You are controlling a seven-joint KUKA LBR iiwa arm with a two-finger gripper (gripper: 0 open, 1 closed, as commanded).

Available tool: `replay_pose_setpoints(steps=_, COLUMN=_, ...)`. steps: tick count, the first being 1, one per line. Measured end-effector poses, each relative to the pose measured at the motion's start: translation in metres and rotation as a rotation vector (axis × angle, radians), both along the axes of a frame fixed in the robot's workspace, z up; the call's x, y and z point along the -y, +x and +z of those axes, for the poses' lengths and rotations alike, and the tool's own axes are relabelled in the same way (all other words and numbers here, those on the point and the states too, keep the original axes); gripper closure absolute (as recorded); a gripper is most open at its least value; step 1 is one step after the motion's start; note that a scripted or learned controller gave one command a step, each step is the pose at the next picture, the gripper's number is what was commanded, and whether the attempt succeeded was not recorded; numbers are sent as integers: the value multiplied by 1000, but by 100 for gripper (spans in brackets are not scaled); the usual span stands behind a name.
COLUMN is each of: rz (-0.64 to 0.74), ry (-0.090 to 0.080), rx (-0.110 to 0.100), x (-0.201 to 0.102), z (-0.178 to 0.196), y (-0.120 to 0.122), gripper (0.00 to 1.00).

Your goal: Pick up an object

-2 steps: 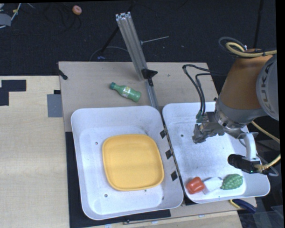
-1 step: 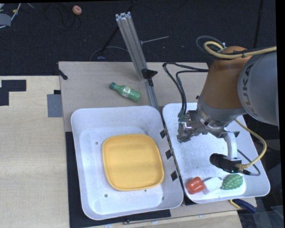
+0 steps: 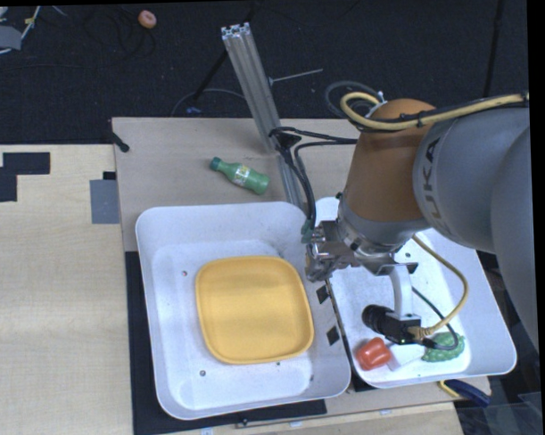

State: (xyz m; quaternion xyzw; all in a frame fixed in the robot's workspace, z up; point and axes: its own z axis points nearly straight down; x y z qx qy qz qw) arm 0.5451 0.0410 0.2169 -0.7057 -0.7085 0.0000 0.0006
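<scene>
Reaching in from the right and hanging the pincer [image 3: 320, 262] low over the meeting walls of the left bin [image 3: 148, 279] and the right bin [image 3: 473, 326], toward their far half. Not managing to tell whether the pincer is wide or narrow. Seeing a yellow square plate [image 3: 253, 308] lying flat in the middle of the left bin, just beside the pincer. Finding a small red object [image 3: 374, 352] resting by the right bin's near edge, and a green object [image 3: 442, 344] sitting near it, toward the near right corner. Spotting a green bottle [image 3: 240, 175] lying on its side on the tabletop [image 3: 163, 162], beyond the left bin's far edge.
</scene>
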Motion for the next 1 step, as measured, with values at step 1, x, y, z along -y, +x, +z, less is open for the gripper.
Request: replay_pose_setpoints(steps=1, rz=-1, ry=-1, rx=0, x=-43, z=12, y=-16, gripper=100)
